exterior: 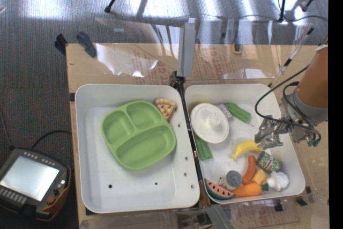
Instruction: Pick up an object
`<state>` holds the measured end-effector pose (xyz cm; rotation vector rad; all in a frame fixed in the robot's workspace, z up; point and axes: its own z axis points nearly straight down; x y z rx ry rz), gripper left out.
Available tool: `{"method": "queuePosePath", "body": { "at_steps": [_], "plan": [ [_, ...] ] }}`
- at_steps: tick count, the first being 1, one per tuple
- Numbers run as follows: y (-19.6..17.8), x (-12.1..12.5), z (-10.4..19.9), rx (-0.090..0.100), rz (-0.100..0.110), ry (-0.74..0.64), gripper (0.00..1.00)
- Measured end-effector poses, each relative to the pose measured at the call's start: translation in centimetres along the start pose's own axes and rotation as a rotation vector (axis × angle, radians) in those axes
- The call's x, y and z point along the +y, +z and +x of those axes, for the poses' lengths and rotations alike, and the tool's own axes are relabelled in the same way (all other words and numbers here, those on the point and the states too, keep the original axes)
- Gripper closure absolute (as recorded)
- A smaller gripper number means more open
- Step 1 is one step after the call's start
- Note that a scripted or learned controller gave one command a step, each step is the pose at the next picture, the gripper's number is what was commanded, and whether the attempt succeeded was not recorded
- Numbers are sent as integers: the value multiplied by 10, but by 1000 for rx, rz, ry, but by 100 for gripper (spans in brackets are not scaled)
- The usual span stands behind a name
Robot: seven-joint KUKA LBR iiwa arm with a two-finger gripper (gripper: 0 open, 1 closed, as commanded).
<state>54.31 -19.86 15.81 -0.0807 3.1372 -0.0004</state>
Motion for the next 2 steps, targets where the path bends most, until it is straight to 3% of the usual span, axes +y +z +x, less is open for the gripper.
{"method": "queuePosePath", "body": {
  "at_steps": [1, 2],
  "plan": [
    [3, 46, -39, 7, -5, 26, 100],
    [11, 35, -86, 6, -3, 137, 100]
  ]
}}
